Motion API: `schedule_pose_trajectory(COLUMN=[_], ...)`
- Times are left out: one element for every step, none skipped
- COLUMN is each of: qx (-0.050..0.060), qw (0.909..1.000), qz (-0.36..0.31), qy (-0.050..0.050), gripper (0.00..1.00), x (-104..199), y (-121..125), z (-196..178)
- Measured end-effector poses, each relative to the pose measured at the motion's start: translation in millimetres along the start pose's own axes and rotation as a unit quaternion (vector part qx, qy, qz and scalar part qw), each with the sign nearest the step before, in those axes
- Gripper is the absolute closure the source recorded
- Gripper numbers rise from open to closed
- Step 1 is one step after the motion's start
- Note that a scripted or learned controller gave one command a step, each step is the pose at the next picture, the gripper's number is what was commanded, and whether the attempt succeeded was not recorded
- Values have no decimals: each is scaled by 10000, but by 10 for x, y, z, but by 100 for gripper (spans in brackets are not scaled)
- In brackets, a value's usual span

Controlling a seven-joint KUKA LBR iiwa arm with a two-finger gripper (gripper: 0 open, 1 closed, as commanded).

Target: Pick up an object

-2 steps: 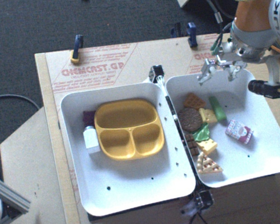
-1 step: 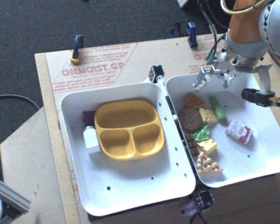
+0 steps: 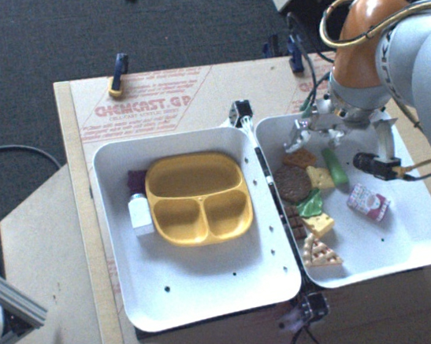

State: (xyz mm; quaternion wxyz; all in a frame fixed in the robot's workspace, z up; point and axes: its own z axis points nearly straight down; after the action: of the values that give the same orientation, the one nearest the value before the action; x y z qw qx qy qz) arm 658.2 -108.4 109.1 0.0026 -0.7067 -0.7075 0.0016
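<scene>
Smooth yellow divided tray (image 3: 198, 198), ridged brown round cookie (image 3: 292, 183), metal gripper (image 3: 311, 131) above, grip possibly empty, unclear

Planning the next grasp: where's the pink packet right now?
The pink packet lies in the right bin, right of the green pieces, below the gripper.

The gripper (image 3: 311, 131) hovered over the upper part of the right bin (image 3: 416, 238), above a pile of toy food (image 3: 308, 194). The left bin (image 3: 119, 220) held a yellow divided tray (image 3: 198, 197).
</scene>
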Motion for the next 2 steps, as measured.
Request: schedule_pose_trajectory(qx=[-74, -38], qw=[10000, 10000], qz=[1, 0], qy=[5, -8], gripper=[0, 100], x=[14, 7], y=[39, 13], z=[197, 127])
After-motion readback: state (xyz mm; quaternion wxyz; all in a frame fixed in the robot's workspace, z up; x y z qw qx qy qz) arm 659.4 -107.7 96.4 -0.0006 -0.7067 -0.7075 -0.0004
